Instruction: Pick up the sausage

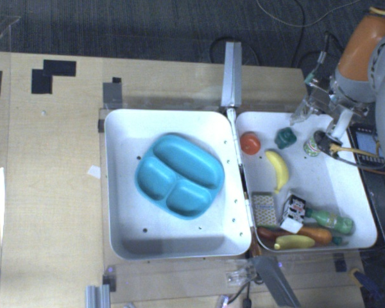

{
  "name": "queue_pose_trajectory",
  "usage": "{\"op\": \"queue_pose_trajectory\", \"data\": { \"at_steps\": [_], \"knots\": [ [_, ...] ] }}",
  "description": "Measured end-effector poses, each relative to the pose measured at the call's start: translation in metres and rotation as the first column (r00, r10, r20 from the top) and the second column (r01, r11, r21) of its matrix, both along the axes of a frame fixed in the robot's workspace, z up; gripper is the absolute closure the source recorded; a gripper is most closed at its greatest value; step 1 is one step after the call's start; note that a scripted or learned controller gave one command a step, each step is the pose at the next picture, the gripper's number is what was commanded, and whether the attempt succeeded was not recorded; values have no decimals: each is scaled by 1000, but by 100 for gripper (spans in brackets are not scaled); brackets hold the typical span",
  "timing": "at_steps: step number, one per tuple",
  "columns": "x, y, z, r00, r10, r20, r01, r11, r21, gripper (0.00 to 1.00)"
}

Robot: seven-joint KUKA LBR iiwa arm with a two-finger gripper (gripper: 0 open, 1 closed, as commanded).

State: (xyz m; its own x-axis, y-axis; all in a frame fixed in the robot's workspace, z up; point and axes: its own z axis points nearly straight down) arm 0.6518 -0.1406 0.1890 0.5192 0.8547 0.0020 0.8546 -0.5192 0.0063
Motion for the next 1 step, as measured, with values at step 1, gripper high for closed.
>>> {"op": "queue_pose_trajectory", "data": {
  "at_steps": [1],
  "knots": [
    [18,28,-12,999,48,-1,-48,999,0,0]
  ]
}}
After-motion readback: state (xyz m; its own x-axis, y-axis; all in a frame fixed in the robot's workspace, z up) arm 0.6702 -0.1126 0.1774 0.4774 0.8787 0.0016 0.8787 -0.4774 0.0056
